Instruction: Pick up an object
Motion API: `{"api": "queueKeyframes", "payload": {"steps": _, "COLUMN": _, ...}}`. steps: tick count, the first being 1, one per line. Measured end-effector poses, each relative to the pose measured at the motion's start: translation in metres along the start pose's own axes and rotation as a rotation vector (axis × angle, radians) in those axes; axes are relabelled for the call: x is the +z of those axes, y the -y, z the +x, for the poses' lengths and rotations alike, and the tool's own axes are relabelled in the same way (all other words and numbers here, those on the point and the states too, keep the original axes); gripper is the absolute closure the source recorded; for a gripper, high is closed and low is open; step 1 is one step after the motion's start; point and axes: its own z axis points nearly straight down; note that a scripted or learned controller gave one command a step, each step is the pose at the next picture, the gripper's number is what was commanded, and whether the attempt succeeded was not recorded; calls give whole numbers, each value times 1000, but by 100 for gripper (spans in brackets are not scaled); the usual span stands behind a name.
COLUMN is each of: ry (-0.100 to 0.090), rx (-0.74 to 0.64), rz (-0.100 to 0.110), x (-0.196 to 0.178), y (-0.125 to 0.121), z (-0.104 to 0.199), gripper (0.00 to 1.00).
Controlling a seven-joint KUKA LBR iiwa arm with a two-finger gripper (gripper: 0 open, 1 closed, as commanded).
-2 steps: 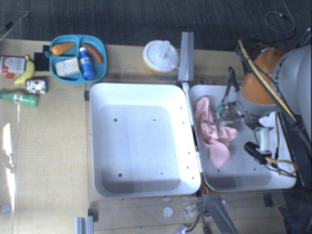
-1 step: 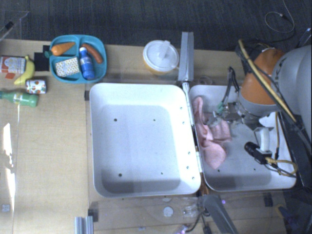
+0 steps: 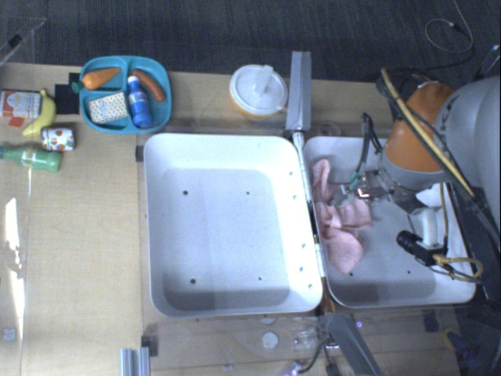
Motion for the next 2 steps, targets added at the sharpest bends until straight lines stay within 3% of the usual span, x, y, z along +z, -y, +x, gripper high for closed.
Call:
{"api": "queueKeyframes", "payload": {"steps": 1, "ry": -2, "rx": -2, "rz": -5, "x": -12, "y": -3, "z": 2, "gripper": 100}}
{"api": "queueKeyframes", "payload": {"steps": 2, "ry": -5, "rx": -136, "rz": 20, "x": -91, "y": -1, "z": 49, "gripper": 100}}
